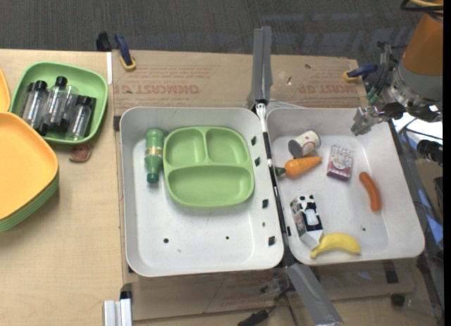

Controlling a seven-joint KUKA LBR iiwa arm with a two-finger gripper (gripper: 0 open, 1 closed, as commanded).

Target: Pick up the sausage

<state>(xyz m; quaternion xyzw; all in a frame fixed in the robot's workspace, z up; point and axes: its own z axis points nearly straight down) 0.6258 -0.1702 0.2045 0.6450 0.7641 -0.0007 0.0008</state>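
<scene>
A: What do you see, left to right?

B: You see a smooth green tray (208,166) with three parts in the left bin (134,247). The sausage (370,191) lies in the right bin (405,243), long, round and shiny red.

A: Is it picked up?

B: Not yet. Your gripper (363,122) hangs above the bin's far corner. I cannot tell its grip.

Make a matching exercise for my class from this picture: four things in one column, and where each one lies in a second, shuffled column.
Things:
1. sausage
2. banana
3. green bottle
4. carrot

Places:
A. left bin, beside the green divided plate
B. right bin, near its right wall
C. right bin, near its front edge
D. right bin, close to the wall between the bins

Pairs: 1-B, 2-C, 3-A, 4-D
</scene>
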